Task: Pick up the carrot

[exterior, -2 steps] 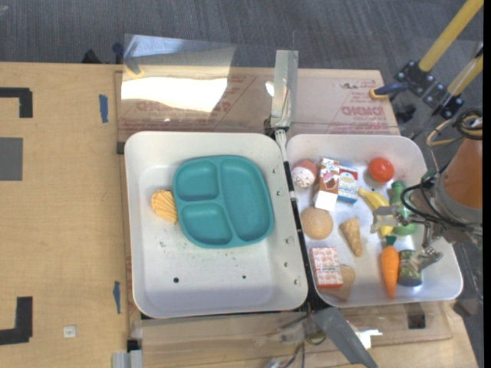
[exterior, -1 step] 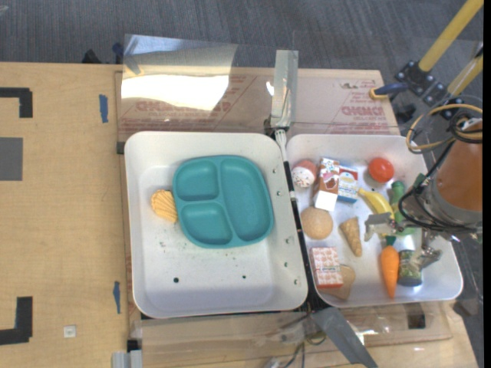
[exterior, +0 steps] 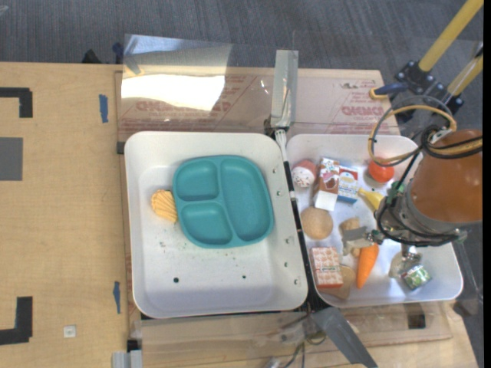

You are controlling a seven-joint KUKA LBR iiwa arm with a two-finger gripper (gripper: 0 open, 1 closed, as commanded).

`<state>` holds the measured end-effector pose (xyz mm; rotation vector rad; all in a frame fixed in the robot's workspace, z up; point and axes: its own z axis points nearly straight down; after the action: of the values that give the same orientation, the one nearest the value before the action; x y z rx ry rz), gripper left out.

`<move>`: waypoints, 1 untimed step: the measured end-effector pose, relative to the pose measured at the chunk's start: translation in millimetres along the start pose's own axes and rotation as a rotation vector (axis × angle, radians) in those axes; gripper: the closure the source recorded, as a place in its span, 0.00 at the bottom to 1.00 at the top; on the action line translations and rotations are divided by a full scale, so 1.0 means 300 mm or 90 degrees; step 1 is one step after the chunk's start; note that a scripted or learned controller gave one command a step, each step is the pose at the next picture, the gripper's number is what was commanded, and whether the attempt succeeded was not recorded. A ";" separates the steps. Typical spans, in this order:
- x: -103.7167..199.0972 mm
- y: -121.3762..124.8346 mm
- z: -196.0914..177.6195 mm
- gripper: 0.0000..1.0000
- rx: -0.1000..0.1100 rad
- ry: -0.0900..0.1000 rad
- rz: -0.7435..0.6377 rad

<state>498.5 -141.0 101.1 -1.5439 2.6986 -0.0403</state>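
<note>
Nearest me, in the front part of the right bin [exterior: 453, 282], the carrot [exterior: 367, 265] lies on the bin floor, tip toward the front edge, just beside a red-and-white carton [exterior: 327, 267] and a shiny foil-wrapped piece [exterior: 414, 276]. The gripper [exterior: 383, 234] sits right over its thick end, apparently lined up for a grab; whether the jaws are spread or pressed together I cannot tell. Farther back lie a round bun [exterior: 316, 223], a milk carton [exterior: 327, 183] and a tomato [exterior: 380, 170]. In the left bin [exterior: 146, 205], a teal divided plate [exterior: 223, 200] rests beside a scallop shell [exterior: 163, 204].
</note>
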 end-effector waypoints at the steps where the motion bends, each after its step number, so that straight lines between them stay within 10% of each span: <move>1: -0.001 0.064 0.043 0.00 -0.020 0.008 0.032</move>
<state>482.6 -131.2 87.3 -1.4874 2.7598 -0.0073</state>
